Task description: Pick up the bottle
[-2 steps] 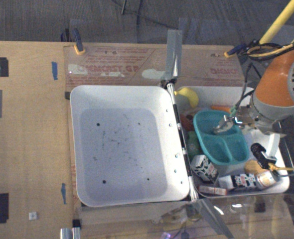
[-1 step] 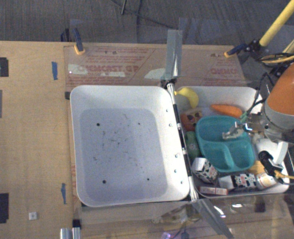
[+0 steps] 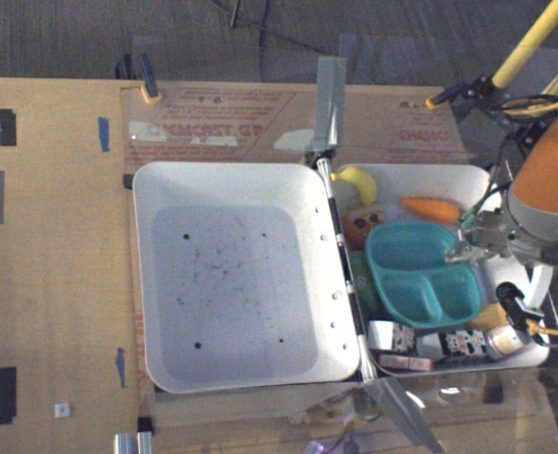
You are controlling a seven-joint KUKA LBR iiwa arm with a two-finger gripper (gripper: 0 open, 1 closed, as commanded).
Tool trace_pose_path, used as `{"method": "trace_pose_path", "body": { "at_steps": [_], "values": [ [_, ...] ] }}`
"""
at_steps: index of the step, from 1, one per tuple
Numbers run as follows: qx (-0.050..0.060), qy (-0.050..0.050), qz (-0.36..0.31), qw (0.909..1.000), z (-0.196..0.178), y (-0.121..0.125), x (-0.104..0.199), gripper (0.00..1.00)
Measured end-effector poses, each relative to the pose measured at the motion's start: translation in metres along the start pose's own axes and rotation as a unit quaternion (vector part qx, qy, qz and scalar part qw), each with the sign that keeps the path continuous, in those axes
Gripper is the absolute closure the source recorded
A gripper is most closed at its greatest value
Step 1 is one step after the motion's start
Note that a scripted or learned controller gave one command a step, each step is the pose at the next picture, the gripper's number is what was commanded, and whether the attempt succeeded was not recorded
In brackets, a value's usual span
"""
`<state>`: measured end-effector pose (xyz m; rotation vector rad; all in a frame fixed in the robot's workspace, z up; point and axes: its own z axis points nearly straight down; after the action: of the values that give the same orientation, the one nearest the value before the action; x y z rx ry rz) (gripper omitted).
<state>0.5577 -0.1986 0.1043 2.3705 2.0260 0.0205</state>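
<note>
Jaws — open or shut, cannot tell — above teal dish (image 3: 421, 277); bottle (image 3: 454, 343) lies beside it.

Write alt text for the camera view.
The gripper hangs at the right edge of a teal divided tray in the right bin. The bottle lies on its side by that bin's near wall.
</note>
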Motion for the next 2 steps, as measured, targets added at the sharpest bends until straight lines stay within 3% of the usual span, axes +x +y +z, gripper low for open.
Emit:
{"method": "trace_pose_path", "body": {
  "at_steps": [1, 2],
  "values": [
    [0.002, 0.001, -0.002, 1.0000, 0.001, -0.001, 0.002, 0.00],
    [0.008, 0.001, 0.001, 1.0000, 0.015, 0.030, 0.004, 0.00]
  ]
}}
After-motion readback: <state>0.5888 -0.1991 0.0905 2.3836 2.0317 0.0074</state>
